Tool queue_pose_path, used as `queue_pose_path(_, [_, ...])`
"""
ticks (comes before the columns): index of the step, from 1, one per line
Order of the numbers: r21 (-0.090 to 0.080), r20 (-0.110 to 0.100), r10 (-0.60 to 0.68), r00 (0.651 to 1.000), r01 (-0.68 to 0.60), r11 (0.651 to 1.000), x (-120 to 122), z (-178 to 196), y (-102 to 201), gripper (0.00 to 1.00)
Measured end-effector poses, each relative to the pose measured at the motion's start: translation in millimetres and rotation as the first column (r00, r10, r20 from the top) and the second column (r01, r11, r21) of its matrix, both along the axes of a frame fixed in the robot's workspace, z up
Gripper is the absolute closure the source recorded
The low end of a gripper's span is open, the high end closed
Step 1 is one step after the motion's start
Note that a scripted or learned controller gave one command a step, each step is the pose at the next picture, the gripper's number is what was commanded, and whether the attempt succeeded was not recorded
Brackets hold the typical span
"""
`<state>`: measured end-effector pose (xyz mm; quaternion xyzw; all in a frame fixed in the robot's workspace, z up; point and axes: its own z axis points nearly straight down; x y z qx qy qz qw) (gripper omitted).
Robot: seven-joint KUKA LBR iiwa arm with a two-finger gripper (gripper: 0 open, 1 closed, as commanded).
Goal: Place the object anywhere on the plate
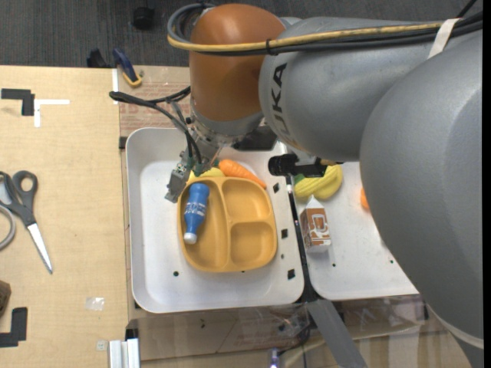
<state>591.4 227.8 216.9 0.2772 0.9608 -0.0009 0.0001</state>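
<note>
camera view, from above and at a slant: two shallow white bins side by side on the bench. left bin holding a yellow plastic divided plate, rounded, glossy, three compartments. in the plate's long left compartment, a small blue bottle lying on its side, white cap toward the near edge of the bin. at the plate's far rim, an orange carrot, smooth and tapered, resting against the rim, half hidden under the arm. right bin with a yellow banana near its far left corner and a small brown and white box just beside its left wall. grey arm with orange band covering the far side of the left bin and most of the right bin. gripper low over the plate's far left corner, just above the bottle; whether apart or together, cannot tell. on the wooden bench to the left, scissors with grey handles.
</note>
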Motion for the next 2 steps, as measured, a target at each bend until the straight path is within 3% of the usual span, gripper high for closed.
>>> queue_pose_path(1, [-0.001, 0.002, -0.001, 1.000, 0.001, 1.000, 1.1, 9.1, -1.0, 1.00])
queue_pose_path(2, [0.000, 0.000, 0.064, 0.998, -0.064, 0.998, -10.0, -75.8, 0.2, 1.00])
